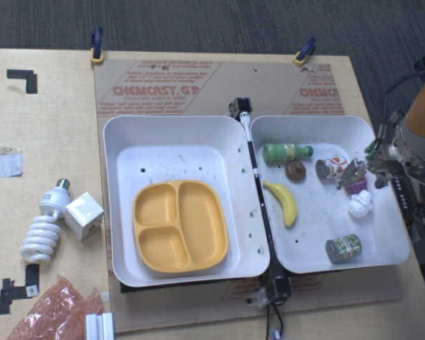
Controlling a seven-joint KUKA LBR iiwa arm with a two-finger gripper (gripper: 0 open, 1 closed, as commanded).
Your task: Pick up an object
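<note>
The right bin [382,257] holds a green bottle [287,151], a brown round piece [295,170], a red-and-white can [331,167], a grey-and-purple item [353,176], a white crumpled lump [360,202], a banana [283,202] and a green can [343,248]. My gripper [384,160] hangs over this bin's right rim, just right of the grey-and-purple item. I see nothing held in it. The orange band of the arm [419,112] shows at the view's right edge.
A yellow divided plate [179,225] lies in the left bin [120,140]. On the bench to the left are a spiral light bulb [42,225], a white cube [83,214] and a red mesh bag [57,310]. Two clamps [96,46] grip the board's far edge.
</note>
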